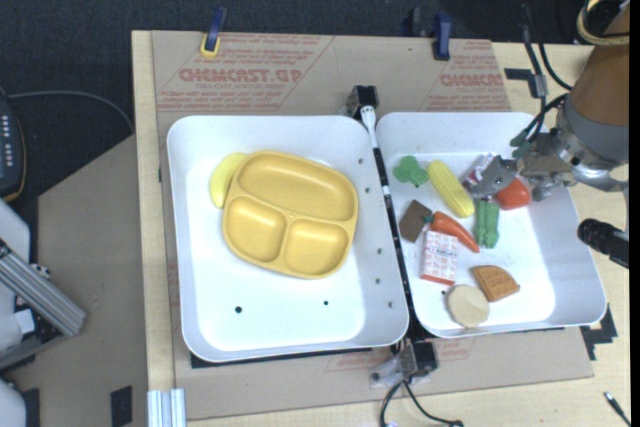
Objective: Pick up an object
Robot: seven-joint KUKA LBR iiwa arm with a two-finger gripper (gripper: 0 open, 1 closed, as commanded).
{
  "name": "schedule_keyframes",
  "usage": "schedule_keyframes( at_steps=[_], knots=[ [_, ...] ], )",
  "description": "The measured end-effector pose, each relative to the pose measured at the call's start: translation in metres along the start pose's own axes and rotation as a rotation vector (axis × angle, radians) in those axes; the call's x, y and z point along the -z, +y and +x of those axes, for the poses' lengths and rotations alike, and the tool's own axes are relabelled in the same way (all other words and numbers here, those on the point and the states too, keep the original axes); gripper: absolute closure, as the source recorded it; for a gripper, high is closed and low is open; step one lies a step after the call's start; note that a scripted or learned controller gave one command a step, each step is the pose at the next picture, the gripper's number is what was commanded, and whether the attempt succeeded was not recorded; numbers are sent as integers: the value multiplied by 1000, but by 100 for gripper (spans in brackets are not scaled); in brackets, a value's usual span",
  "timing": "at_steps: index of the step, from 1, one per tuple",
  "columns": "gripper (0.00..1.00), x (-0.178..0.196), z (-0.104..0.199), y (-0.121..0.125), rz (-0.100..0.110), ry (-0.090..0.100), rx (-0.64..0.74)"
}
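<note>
Gripper (492, 177) | low over right bin (570, 260), far side, beside red toy (513, 196) | finger state: cannot tell | toy food looks light, stiff, slick plastic | best gripped across narrow middle.

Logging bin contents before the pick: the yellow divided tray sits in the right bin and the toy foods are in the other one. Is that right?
Not quite. The camera view shows the yellow divided tray in the left bin; the toy foods, such as the corn and carrot, lie in the right bin.
</note>
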State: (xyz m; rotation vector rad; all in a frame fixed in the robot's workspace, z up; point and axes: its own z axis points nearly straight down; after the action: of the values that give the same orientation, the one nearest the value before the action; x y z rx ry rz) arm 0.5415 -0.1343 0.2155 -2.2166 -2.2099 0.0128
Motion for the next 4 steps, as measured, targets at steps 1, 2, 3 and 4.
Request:
schedule_keyframes(
  at_steps=[1,2,3,4],
  knots=[
    [0,8,0,3,-14,-2,3],
    [0,-37,8,-1,-11,-1,3],
    [0,-99,12,2,-9,0,3],
    [0,-124,12,9,-32,-5,2]
  ],
)
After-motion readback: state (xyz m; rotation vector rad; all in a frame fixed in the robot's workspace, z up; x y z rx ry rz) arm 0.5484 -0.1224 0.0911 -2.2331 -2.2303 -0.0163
